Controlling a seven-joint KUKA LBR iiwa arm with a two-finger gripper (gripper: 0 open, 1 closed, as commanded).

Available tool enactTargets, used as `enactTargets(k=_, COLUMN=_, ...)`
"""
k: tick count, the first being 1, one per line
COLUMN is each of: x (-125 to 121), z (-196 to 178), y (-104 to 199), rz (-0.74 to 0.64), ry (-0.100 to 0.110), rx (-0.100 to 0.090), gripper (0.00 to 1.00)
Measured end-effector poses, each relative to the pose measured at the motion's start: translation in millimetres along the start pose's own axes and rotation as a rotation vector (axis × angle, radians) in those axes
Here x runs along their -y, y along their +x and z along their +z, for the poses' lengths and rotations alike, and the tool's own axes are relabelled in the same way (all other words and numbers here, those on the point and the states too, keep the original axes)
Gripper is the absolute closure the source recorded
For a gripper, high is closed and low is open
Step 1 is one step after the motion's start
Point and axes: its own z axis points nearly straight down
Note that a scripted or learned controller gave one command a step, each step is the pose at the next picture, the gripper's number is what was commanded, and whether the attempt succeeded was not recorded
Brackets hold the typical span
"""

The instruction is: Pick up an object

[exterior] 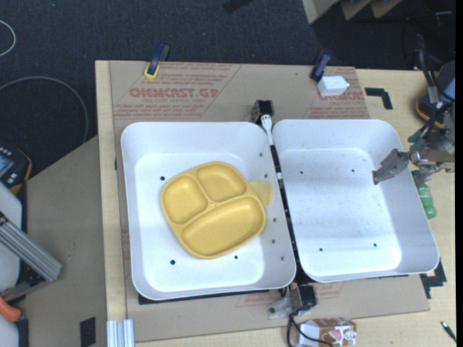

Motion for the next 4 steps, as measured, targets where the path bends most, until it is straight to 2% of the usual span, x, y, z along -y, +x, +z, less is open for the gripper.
enactTargets(k=1, x=32, z=-127, y=68, rz=-0.009, ry=-0.015, rx=0.0, gripper=0.0)
enactTargets(k=2, x=31, z=-252, y=133, rz=-0.009, ry=-0.019, rx=-0.001, gripper=0.0)
enactTargets(k=3, x=31, z=-255, y=129, rz=-0.002, ry=-0.006, rx=0.001, gripper=1.0)
enactTargets(k=4, x=33, z=-119, y=129, rz=0.001, ry=0.008, rx=0.0, gripper=1.0)
